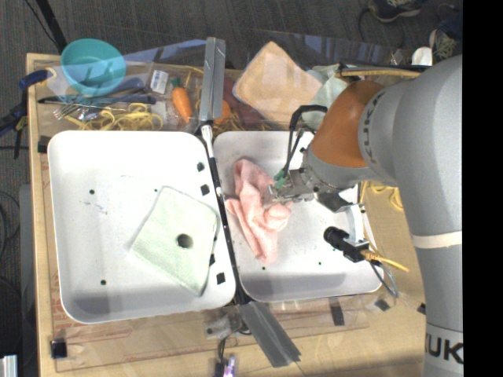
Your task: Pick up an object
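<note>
We note the gripper (281, 192) low over the pink cloth (253, 208) near the right bin's (346, 283) left wall, cloth's long axis running front-to-back beneath it; finger state we cannot tell.

The grey arm (428, 210) is reached in from the right, its orange-banded wrist (346, 136) bent down and leftward. The claw (281, 191) is held low, pointing left.
</note>
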Action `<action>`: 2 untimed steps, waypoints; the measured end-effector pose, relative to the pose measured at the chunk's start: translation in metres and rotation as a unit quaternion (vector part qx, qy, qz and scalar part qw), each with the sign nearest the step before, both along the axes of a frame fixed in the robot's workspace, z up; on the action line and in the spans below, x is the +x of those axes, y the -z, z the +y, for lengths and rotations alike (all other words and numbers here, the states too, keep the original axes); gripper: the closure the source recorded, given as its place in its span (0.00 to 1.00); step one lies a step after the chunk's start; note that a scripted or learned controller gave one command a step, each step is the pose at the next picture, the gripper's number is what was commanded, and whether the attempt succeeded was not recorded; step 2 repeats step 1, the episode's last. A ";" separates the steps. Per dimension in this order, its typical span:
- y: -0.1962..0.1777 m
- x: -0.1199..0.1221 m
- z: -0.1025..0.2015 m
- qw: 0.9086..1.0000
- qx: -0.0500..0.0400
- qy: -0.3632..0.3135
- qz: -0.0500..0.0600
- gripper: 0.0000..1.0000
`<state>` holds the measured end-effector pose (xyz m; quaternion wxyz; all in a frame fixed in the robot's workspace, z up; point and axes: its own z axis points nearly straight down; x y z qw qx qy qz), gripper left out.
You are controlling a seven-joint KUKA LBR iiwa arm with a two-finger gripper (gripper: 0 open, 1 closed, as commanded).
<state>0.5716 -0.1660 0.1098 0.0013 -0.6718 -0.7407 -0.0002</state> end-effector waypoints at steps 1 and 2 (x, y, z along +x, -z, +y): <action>-0.089 0.057 0.053 1.000 -0.001 -0.023 0.000 1.00; -0.089 0.057 0.053 1.000 -0.001 -0.023 0.000 1.00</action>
